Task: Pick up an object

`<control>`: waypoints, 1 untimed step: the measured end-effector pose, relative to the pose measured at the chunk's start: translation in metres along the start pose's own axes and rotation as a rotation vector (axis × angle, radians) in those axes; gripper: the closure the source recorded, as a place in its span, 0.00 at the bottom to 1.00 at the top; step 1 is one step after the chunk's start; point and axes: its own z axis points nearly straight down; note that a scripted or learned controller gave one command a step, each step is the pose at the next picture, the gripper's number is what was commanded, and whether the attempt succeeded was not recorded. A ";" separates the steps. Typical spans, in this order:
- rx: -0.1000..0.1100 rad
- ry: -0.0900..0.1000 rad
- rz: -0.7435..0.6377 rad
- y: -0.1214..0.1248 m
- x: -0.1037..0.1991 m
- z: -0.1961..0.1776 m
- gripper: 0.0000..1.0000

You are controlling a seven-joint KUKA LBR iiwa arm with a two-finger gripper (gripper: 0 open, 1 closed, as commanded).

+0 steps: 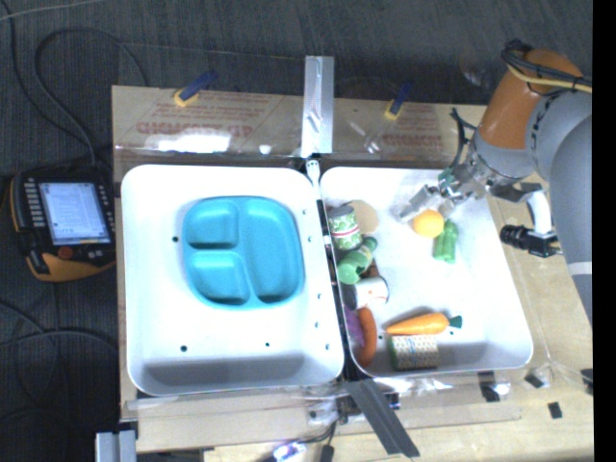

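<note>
At nine o'clock your left bin [144,354] holds just a blue tray [241,250]. The right bin [500,287] carries the candidates: a can [344,222] and clutter along its left wall, a carrot [419,323] at six o'clock. The claw [430,198] hovers at its one o'clock corner, just above the orange ball [428,223]; fingers apart, nothing between them. You're in the approach; next, descend and close on the ball.
</note>
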 end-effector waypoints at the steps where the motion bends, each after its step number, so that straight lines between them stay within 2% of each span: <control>1: -0.016 -0.021 -0.002 0.002 -0.003 -0.009 1.00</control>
